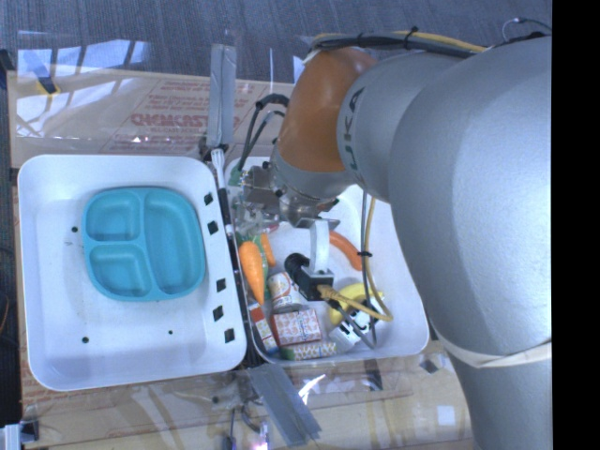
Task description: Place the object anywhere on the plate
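Right bin, near end (398, 331): a small printed carton (298, 326), a small can (281, 292) and a yellow item (354, 298) lie close together.
Carrot (251, 268): lies along the bin's left wall, just beyond the can.
Plate (145, 242): blue, three compartments, in the left bin (56, 326); nothing lies on it.
Hand (251, 206): low over the right bin, just past the carrot's far end; cannot tell whether it is open or closed, and no item is seen in its hold.
Arm (450, 176): covers the right bin's far half.
Task object: judged to be in the right bin, probably the carrot.
Progress: nothing delivered; pickup, carry across and release remain.
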Robot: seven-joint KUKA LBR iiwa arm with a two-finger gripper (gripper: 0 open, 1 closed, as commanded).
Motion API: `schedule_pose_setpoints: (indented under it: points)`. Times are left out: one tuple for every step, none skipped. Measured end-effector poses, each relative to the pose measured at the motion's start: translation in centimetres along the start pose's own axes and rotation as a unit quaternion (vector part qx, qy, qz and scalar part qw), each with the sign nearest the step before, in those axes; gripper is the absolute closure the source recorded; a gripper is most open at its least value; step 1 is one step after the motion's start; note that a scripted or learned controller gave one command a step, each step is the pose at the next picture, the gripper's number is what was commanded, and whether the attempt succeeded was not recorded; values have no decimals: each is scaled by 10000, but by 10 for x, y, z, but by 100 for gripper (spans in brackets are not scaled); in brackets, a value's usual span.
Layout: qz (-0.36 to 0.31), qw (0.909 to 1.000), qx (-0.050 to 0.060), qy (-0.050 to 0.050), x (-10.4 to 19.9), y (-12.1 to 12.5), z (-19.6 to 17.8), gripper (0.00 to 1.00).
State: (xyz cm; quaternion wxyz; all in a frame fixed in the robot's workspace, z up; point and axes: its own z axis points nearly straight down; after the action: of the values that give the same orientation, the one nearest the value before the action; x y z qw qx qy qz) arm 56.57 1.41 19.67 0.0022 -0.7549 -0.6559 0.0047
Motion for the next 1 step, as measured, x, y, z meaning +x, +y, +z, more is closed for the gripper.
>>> schedule_pose_setpoints:
  points:
    - [-1032,9947,-37,8,67,53,7,100]
